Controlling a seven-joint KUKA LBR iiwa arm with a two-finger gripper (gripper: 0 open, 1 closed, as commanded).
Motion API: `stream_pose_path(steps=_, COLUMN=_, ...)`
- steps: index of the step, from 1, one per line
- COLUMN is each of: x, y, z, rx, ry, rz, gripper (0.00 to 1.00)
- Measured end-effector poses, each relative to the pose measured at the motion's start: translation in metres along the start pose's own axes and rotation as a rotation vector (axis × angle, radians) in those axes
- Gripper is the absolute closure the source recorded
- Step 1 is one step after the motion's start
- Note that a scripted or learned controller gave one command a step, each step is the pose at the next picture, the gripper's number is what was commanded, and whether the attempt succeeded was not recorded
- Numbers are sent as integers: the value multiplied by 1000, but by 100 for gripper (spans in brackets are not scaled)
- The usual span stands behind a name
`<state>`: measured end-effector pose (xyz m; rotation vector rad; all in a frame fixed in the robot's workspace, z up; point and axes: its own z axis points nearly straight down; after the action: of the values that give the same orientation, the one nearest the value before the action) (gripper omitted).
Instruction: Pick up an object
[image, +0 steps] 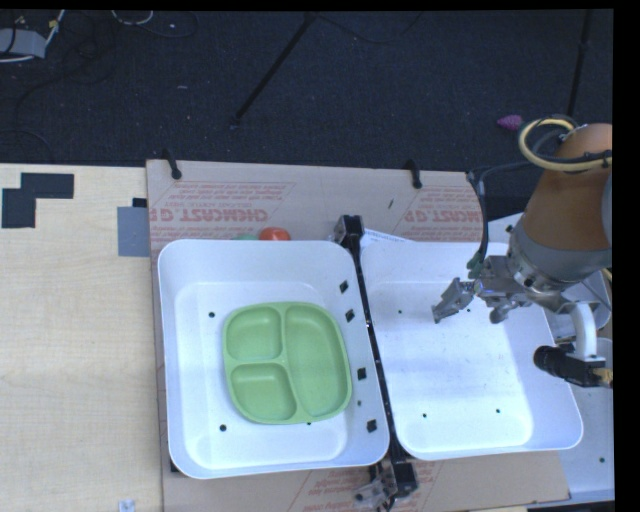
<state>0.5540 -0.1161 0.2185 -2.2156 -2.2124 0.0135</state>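
The gripper (472, 304) hangs over the right bin (470, 440), in its upper right part, at the end of the grey arm (565, 215) that comes in from the right with its orange band showing above the wrist. Its two fingers (452, 298) are spread apart, one reaching toward the bin's middle and the other nearer the arm, and nothing sits between them. Below the gripper the floor of the right bin is plain white, marked by a few small dark dots.

The one object lying in the bins is a green divided tray (287, 361) (three compartments, two smaller ones on its left and a long one on its right). It lies flat in the middle of the left bin (190, 440), well apart from the gripper, with the ridge where the two bins meet and a row of black clips (351, 316) between them.

Behind the left bin's far rim, a small red-orange object (274, 235) and a bit of green beside it peek out against the cardboard sheet (300, 205) under the bins; what they are cannot be told. The cardboard rests on a pale wooden bench (75, 350), with dark floor and cables beyond
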Motion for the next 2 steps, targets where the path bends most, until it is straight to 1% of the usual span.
stream_pose_path(steps=1, x=0, y=2, z=-6, rx=-12, ry=-2, rz=-2, gripper=0)
stream_pose_path(steps=2, x=-3, y=2, z=38, rx=-6, ry=0, rz=-1, gripper=0)
